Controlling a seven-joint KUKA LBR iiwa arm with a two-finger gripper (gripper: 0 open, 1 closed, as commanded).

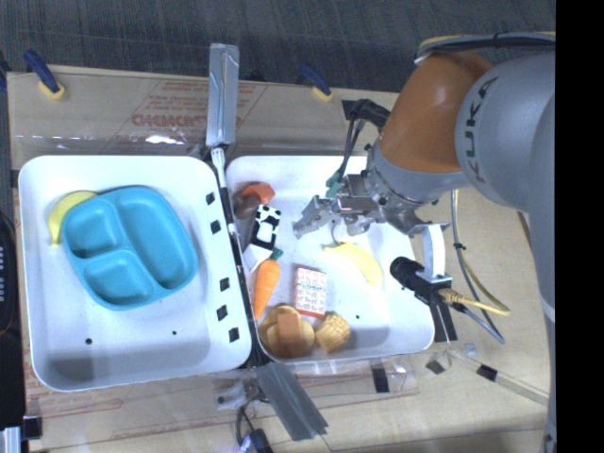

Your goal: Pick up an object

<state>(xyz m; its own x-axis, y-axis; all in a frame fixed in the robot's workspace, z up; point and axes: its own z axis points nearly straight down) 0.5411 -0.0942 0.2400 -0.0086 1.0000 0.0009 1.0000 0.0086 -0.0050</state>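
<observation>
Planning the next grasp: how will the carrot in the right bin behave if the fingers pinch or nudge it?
The carrot looks rigid and tapered, so a pinch may slide toward its thin end. Its round body would probably roll if nudged sideways, though the bin wall beside it should stop that.

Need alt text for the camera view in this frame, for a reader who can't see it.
The arm's gripper hovers in the right bin just above a pale banana, near a carrot and other toy food. The left bin holds a blue divided tray.
</observation>
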